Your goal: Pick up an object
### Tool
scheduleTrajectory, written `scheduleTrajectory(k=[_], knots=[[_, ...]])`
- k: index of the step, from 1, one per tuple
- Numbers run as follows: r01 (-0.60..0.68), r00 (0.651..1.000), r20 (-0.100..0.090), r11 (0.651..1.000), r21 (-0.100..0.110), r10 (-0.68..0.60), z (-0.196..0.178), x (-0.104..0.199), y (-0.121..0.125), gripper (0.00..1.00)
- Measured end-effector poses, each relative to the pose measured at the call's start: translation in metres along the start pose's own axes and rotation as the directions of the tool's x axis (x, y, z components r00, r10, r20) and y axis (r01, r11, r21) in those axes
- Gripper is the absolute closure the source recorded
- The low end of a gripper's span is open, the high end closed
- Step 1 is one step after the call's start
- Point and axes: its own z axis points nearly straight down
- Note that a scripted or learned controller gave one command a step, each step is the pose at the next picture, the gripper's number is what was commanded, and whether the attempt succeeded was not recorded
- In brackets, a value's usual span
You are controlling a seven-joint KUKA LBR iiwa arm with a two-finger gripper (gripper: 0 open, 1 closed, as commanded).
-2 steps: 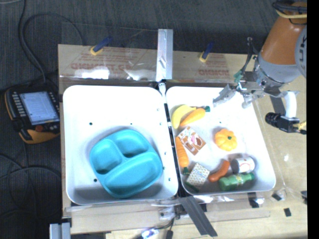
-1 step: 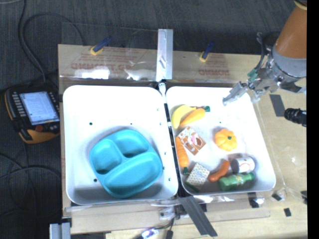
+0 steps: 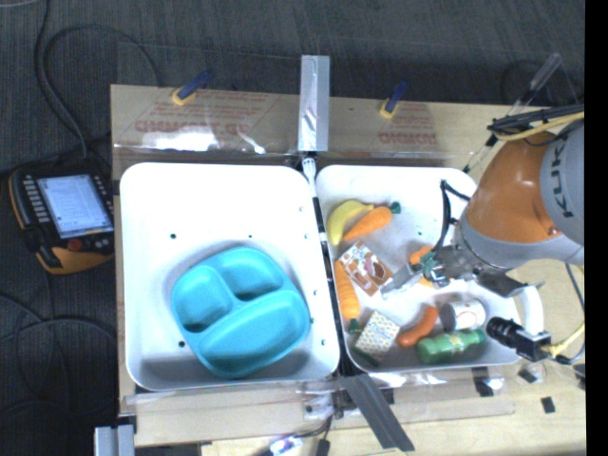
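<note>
Seemingly nothing is lifted yet: the gripper [image 3: 425, 272] hangs low in the right white bin [image 3: 332, 186] near a small orange carrot-shaped toy [image 3: 419, 254]; its grasp I cannot tell.

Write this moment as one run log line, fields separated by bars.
gripper: low in right bin, fingers unclear | nearby: snack packet, carrot | left bin: blue divided plate | pick: not confirmed

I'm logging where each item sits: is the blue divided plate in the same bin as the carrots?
No, the blue divided plate lies in the left bin, while the carrots lie in the right bin.
</note>
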Motion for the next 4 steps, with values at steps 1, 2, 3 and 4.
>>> scheduleTrajectory(k=[1,2,3,4], knots=[[-0.029,1.0,0.002,1.0,-0.003,0.029,0.045,-0.05,0.042,0.0],[0.061,0.998,0.005,0.998,-0.004,-0.061,-0.026,-0.115,0.106,0.0],[0.063,0.998,0.008,0.998,-0.003,-0.063,-0.035,-0.115,0.107,1.0],[0.063,0.998,0.008,0.998,-0.003,-0.063,-0.035,-0.115,0.107,0.0]])
